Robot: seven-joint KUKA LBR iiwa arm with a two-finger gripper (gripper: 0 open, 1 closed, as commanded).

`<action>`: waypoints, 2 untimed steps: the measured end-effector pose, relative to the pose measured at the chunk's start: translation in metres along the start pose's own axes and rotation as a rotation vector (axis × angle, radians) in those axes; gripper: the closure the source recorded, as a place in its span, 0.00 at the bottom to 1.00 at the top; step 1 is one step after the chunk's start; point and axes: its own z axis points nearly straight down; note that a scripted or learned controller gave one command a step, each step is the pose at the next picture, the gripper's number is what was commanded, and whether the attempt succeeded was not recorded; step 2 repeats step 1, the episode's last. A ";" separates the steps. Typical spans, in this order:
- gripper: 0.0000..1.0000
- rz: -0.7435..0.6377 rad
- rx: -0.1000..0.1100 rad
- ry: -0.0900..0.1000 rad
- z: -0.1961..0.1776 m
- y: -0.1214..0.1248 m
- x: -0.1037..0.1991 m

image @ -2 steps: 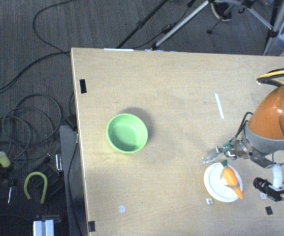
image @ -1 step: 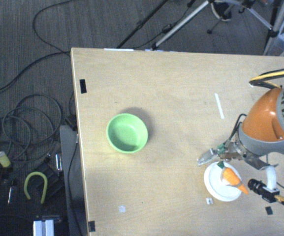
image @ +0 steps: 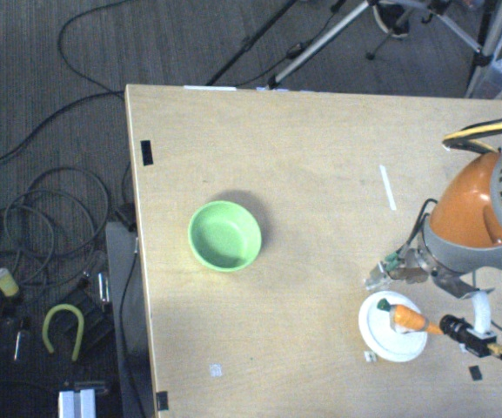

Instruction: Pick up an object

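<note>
A small orange toy carrot [image: 406, 319] with a green top lies on a round white plate [image: 381, 336] near the bench's front right. My gripper [image: 397, 268] hangs just above and behind the plate, under the arm's orange band [image: 468, 207]; nothing shows in its hold. A light green bowl [image: 224, 235] stands upright left of the middle of the wooden bench, far from the gripper.
A thin white strip [image: 388, 187] lies on the bench behind the gripper. Black tape marks [image: 146, 152] sit near the bench's left edge. Cables and a green U-shaped item [image: 63, 325] lie on the floor to the left.
</note>
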 end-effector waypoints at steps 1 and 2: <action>0.00 0.000 0.000 0.000 0.000 0.000 0.000; 0.00 0.000 0.000 0.000 0.000 0.000 0.000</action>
